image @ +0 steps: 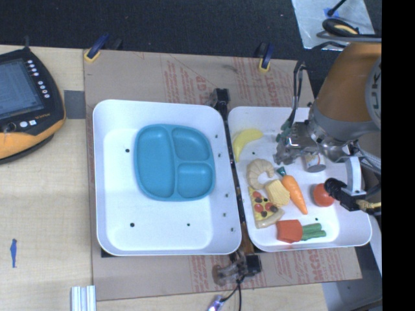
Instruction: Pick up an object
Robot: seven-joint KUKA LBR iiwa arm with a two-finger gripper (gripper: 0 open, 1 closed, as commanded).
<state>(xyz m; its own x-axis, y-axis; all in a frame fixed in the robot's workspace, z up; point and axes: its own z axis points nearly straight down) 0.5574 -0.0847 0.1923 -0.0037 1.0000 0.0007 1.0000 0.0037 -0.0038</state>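
Observation:
The right bin (350,238) holds toy foods: a yellow banana (246,138), a beige croissant (260,170), an orange carrot (295,194), a red tomato (321,195), a pizza slice (262,210), a red block (289,230) and a green bean pod (314,232). My gripper (286,154) hangs low over the upper middle of this bin, just above the carrot's leafy end and to the right of the banana and croissant. Nothing is visibly held in it.
The left bin (110,193) carries a blue divided plate (174,161). A teach pendant (23,105) lies on the bench at far left. Clamps (264,56) pin the cardboard at the back. The arm's body (347,96) covers the right bin's upper right corner.

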